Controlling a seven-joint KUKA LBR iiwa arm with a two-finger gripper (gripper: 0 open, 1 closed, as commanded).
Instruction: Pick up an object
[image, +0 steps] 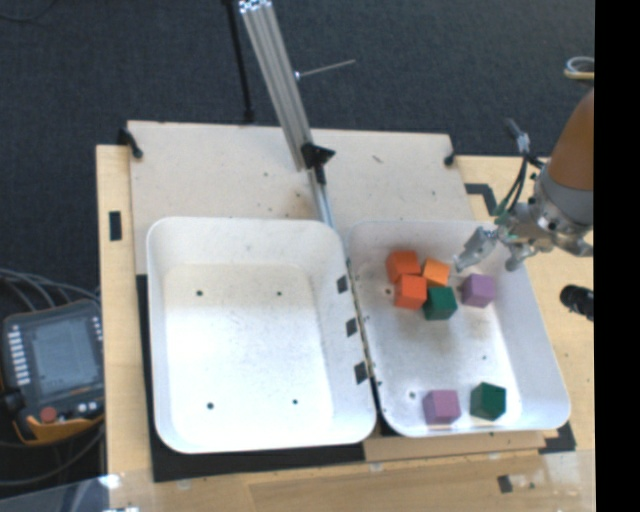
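Observation:
The right bin holds several small cubes. In a cluster near its back lie three orange cubes, a dark green cube and a purple cube. A second purple cube and a second green cube lie near the front rim. My gripper hangs over the bin's back right, just above and to the right of the cluster. It is open, with nothing between its fingers.
The left bin lies beside the right one, with a divider with clips between them. A slanted metal pole rises from behind the bins. A teach pendant sits off the bench at left.

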